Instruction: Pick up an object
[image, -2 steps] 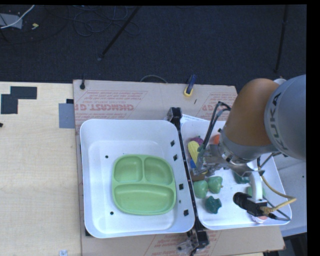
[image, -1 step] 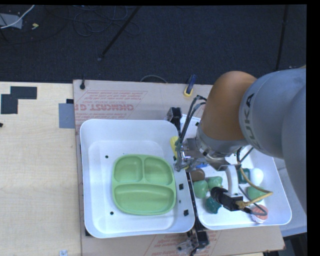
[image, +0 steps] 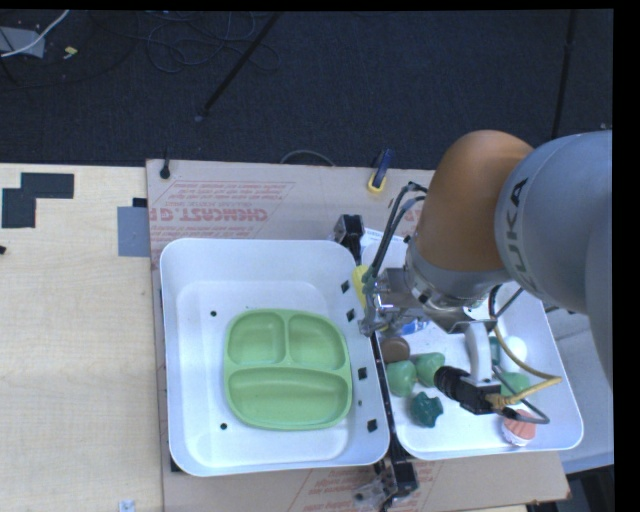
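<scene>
Several small things lie in the right bin (image: 562, 405), crowded toward its left wall, and any 1 of them would serve. My claw (image: 383, 312) hangs over that wall, at the seam between the 2 bins. My own wrist covers it from above, so I cannot tell how wide it stands or whether it has hold of anything.

Nearest to it is a brown piece (image: 397, 349), just beside the left wall. A green lump (image: 401, 378) touches it on the side toward the front edge, and a teal lump (image: 427, 408) sits nearer that edge again.

I judge all 3 to be light, rounded and smooth, perhaps a little soft, so they could squirt out of a pinch. I would take the teal lump across its middle, since it stands a bit apart from the others. The brown piece is tight against the wall and the green lump, which leaves little room to close around it.

The plate (image: 288, 368) in the left bin (image: 190, 330) lies flat and wide. Only its rim offers a hold, so it looks the poorer choice.
</scene>
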